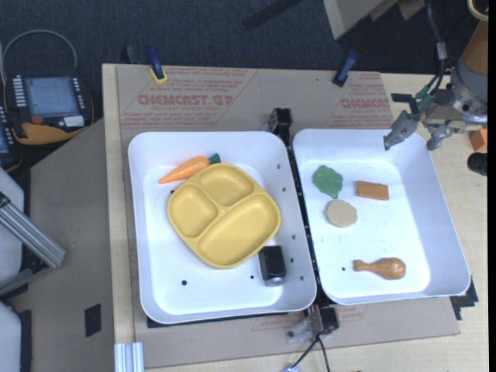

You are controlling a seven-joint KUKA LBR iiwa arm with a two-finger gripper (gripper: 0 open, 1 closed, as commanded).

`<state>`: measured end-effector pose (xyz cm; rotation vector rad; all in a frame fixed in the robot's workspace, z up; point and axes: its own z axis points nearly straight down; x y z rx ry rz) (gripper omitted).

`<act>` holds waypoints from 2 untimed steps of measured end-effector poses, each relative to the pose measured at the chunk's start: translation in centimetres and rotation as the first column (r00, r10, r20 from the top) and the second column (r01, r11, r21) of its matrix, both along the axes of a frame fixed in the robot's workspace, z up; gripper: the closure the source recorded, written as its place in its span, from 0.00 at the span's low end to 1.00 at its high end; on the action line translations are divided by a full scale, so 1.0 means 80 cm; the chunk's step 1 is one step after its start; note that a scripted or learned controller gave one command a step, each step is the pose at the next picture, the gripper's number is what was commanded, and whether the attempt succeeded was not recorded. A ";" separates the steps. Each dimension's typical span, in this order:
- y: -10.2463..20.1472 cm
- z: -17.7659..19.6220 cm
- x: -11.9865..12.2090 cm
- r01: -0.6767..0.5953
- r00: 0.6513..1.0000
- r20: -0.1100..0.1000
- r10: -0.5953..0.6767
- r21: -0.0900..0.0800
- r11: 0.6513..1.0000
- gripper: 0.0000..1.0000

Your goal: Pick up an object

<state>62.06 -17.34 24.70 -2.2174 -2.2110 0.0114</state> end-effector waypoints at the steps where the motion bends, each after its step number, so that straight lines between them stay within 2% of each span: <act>1: 0.001 0.010 0.003 -0.003 1.000 0.013 0.003 -0.003 1.000 0.00; 2: 0.007 -0.060 -0.007 -0.003 1.000 0.010 0.003 -0.001 1.000 0.00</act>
